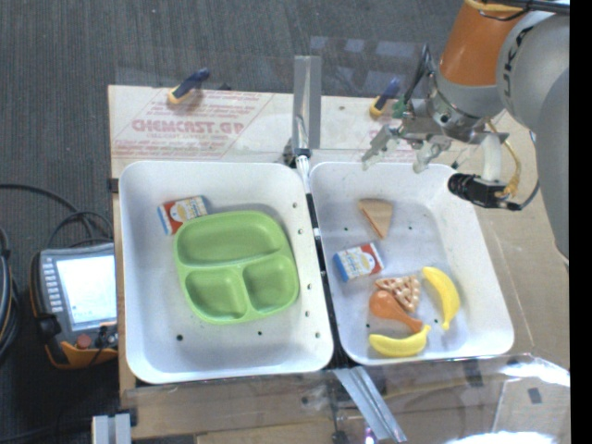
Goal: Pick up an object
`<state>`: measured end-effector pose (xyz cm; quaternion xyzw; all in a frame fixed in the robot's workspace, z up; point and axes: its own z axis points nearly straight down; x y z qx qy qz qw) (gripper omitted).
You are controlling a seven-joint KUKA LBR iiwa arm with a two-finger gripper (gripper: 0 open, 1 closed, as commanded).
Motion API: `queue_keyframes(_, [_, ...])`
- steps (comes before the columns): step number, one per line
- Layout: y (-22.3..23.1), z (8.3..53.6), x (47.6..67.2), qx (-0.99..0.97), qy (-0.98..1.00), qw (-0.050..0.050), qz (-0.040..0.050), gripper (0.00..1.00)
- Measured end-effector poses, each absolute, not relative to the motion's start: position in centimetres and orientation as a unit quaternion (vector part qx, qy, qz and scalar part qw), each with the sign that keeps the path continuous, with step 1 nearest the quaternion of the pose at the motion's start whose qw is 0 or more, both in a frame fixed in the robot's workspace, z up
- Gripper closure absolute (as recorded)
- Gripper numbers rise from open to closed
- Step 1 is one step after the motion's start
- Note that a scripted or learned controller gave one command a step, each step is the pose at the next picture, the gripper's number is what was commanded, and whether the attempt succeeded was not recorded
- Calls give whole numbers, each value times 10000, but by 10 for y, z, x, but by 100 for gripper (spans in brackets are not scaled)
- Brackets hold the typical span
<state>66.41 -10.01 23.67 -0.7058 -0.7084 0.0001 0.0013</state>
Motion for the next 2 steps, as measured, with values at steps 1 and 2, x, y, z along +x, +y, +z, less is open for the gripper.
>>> queue_keyframes(1, [-130,95,664,-7230,-6908,-12,5,0])
queue_keyframes(2, [-129,103,664,-7226,-6912,-4,8,100])
